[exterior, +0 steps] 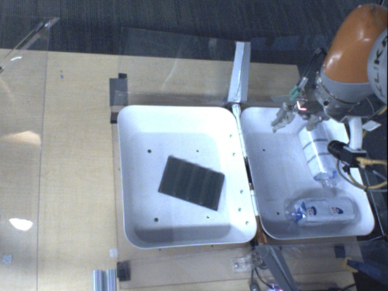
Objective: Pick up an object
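Observation:
A dark grey ribbed rectangular pad [191, 182] lies flat and slightly turned in the left bin [134, 126]. The right bin [262, 162] holds two clear plastic bottles. One bottle [321, 211], with a blue label, lies along the front wall. The other bottle [316, 155] lies along the right side, pointing front to back. My gripper [296, 121] hangs over the back of the right bin, just above the far end of that second bottle. Its fingers [280, 120] are spread open and nothing sits between them.
A metal bar [239, 71] rises behind the seam between the two bins. Black and yellow cables [354, 156] hang off the wrist over the right bin's right edge. The bare wooden bench [60, 162] stretches away to the left.

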`<state>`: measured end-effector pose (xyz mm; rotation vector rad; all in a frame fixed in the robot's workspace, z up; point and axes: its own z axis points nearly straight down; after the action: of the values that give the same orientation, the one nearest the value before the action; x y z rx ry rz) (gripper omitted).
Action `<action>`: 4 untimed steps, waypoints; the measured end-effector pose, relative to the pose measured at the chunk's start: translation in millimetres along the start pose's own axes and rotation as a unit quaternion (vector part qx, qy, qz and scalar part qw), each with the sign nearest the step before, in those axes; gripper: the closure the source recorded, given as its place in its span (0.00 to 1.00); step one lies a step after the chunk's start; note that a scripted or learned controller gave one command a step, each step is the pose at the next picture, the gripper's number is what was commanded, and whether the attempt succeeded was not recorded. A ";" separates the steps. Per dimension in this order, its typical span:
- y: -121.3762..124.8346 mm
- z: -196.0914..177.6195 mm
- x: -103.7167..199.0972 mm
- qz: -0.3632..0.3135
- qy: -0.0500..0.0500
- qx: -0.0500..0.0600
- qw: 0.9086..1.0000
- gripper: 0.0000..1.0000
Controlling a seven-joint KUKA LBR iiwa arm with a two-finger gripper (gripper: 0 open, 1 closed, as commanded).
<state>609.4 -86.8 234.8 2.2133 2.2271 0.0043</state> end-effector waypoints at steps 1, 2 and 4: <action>-24.4 51.5 -73.6 0.026 -0.001 0.000 1.000 0.00; -20.6 122.9 -99.3 0.031 -0.001 -0.003 1.000 0.00; -39.0 138.0 -105.2 -0.051 -0.005 -0.014 0.999 0.00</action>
<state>571.6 -192.2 96.6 2.0783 2.3177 0.0225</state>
